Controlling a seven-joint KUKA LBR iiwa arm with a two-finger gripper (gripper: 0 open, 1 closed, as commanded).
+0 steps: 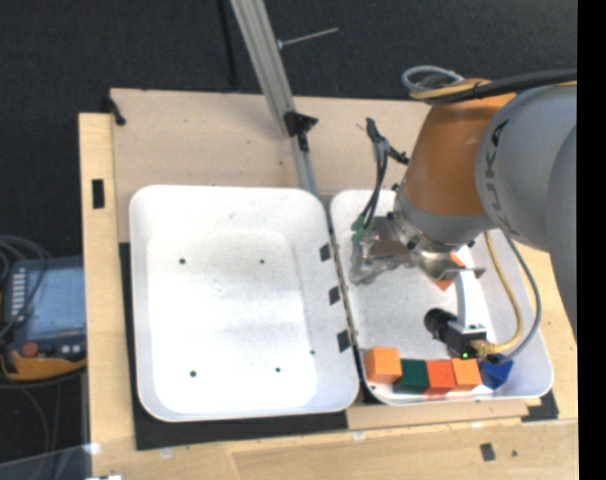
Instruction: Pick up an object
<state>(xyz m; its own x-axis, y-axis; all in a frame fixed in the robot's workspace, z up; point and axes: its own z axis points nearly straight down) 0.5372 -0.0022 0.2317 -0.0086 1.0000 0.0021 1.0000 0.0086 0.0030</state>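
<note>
White right bin [398, 318]: a row of blocks was seen along its near wall, with bare floor behind the row.
Row of blocks: from the left, an orange block [384, 364], a green block [415, 376], a red-orange block [441, 375], a paler orange block [466, 372] and a blue block [496, 372] were set side by side, touching or nearly so.
Red-orange scrap [445, 281]: a small piece was glimpsed under the wrist, mostly covered; what it was could not be told.
White left bin [233, 298]: only a few dark specks were seen on its floor.
Gripper [368, 258]: it was placed low over the far left part of the right bin, just beside the wall shared with the left bin and well apart from the row of blocks. Nothing was seen held in it, and whether it was open or closed could not be told.
Arm [503, 168]: the far right part of the right bin was covered by it.
Step in hand: the approach was judged to be under way, with no block yet reached, so the pick was not yet done.
Next move: a shift toward the near wall was judged to be called for, then a descent onto one block. The orange block at the left end was judged the easiest, since one of its sides was free.
Risk: the tight row and the close wall were judged likely to spoil a grasp.
</note>
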